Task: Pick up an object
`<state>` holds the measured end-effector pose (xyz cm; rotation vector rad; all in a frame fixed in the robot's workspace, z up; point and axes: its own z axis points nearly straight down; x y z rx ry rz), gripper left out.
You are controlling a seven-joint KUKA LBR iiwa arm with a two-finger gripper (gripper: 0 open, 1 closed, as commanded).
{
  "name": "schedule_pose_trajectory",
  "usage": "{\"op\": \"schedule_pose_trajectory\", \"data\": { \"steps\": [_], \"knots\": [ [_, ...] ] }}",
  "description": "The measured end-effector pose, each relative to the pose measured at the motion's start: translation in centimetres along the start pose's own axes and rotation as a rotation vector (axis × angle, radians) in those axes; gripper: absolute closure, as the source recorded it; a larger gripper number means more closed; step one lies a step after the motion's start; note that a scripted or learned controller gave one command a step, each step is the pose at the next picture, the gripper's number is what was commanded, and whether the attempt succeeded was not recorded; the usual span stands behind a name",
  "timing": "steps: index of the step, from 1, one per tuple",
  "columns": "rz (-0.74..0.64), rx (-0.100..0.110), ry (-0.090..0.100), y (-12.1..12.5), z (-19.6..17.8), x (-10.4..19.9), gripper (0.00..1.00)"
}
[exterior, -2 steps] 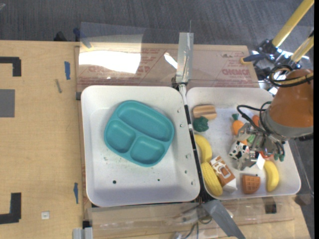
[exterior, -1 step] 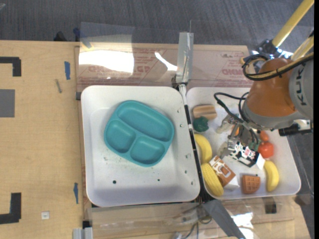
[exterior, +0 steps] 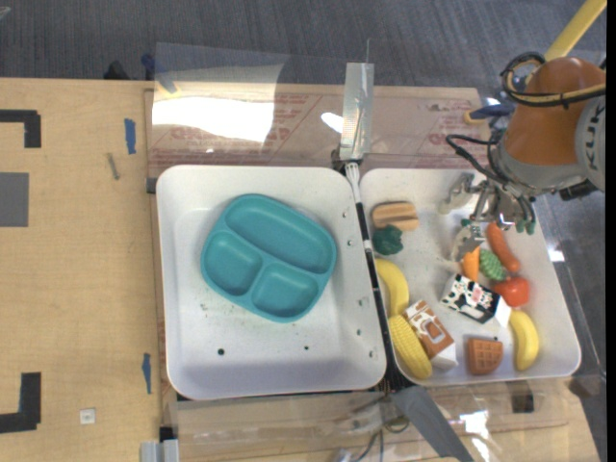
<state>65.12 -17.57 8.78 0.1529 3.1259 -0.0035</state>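
Observation:
My gripper (exterior: 493,216) hangs over the far right part of the right bin (exterior: 563,359), under the orange wrist band. Its tip is just above the top end of an orange carrot (exterior: 500,246) with a green leaf end. Beside the carrot are a small orange piece (exterior: 471,263), a red tomato (exterior: 515,292) and a black-and-white carton (exterior: 471,297). Nothing visibly hangs from the gripper.
The right bin also holds a hot dog bun (exterior: 395,215), a green broccoli piece (exterior: 388,242), a banana (exterior: 392,283), corn (exterior: 409,347), a small brown carton (exterior: 431,326), a waffle (exterior: 484,354) and a second banana (exterior: 524,340). A teal divided plate (exterior: 268,256) lies in the left bin (exterior: 183,354).

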Motion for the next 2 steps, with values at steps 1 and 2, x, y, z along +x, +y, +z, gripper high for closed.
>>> {"op": "schedule_pose_trajectory", "data": {
  "steps": [1,2],
  "knots": [
    [-0.035,-0.002,0.004,-2.3,-0.1,2.7,0.0],
    [-0.09,-0.003,0.002,2.5,-0.2,3.0,0.0]
  ]
}}
